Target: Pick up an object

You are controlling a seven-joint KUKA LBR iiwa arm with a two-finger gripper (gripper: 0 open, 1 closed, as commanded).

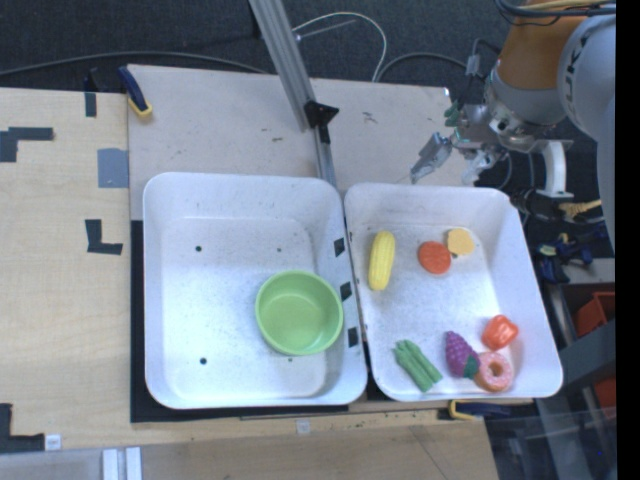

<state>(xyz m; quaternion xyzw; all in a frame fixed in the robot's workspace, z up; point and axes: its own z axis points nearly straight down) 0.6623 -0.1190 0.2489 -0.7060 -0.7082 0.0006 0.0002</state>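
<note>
Front edge of bench [300,448]: pale wood is seen nearest the camera, below both bins.
Left bin [170,268]: a shallow white tray with rounded corners and a speckled floor.
Green bowl [298,313]: a round, smooth, plastic-looking bowl is placed in the left bin's front right corner, close to the wall shared with the other bin.
Right bin [520,268]: a white tray of the same kind, set touching the left one.
Corn [381,260]: a yellow, ribbed, oblong toy cob is laid upright-lengthwise at the right bin's rear left.
Green vegetable [417,364]: a long ridged piece is laid at the front, slanted.
Orange round piece [434,257]: a flat disc, touching a small yellow piece [460,241] at its right.
Purple grapes [458,352]: a knobbly bunch, just beside a pink ring doughnut [494,370].
Red pepper [499,332]: glossy, directly above the doughnut.
Metal post [290,68]: a grey bar is slanted over the bench behind the bins.
Gripper [440,156]: it is held above the bench just behind the right bin's rear rim, apart from every object; nothing is seen between the fingers, and whether they are parted cannot be told.
</note>
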